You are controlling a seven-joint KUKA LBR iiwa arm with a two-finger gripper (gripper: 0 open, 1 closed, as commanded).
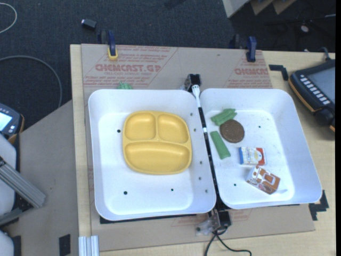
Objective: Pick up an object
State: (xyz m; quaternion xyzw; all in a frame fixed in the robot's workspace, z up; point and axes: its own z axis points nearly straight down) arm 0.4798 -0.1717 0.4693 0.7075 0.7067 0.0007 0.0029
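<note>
The right bin (287,106) holds several small objects. A brown round cookie-like disc (232,131) lies near the bin's left side. A green piece (223,116) rests just above it and a second green stick (219,145) lies below-left. A small white, blue and red packet (251,156) sits near the middle. An orange and white wrapper (264,180) lies toward the front. In the left bin (106,191) sits a yellow divided plate (157,142).
Both bins rest on a cardboard sheet (160,63) clamped at the back by two blue-and-yellow clamps (111,43). A black and orange pendant (318,89) lies at the right edge of the bench. Cables run between the bins (202,127).
</note>
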